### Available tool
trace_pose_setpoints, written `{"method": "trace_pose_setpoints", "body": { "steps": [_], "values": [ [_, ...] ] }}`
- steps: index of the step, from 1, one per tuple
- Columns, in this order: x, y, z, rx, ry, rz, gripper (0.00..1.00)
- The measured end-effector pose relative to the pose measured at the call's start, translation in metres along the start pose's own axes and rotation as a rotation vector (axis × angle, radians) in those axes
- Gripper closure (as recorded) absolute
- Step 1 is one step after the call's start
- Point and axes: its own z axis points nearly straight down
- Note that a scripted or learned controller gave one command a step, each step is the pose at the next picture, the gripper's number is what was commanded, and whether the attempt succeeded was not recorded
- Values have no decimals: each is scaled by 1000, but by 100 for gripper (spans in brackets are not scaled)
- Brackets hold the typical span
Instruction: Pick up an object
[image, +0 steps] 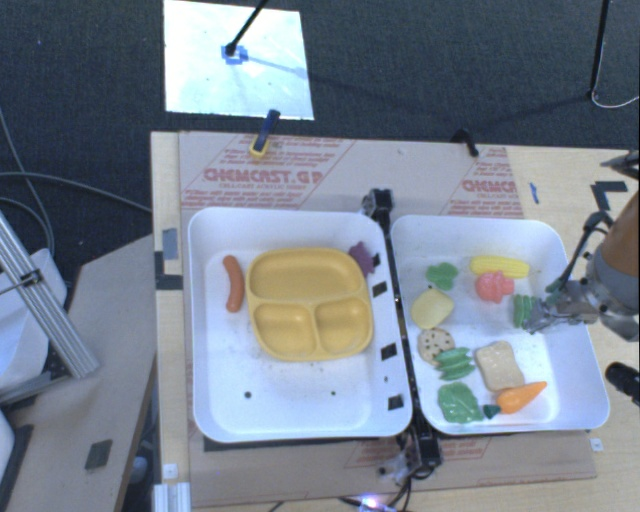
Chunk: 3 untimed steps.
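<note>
- Bench (brown board) bears both bins.
- Your gripper hovers in the right bin; grip state cannot be told.
- Green pod lies just beside it.

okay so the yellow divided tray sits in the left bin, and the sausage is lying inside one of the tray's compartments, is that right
Not quite. The yellow divided tray does sit in the left bin, but the sausage is not in a compartment. The camera view shows it lying on the bin floor just outside the tray's left edge.
</note>
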Motion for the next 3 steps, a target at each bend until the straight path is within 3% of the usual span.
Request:
{"method": "trace_pose_setpoints", "body": {
  "steps": [1,2,3],
  "values": [
    [0,0,0,1,0,0,0],
    [0,-37,57,9,4,3,0],
    [0,-34,43,2,2,1,100]
  ]
}}
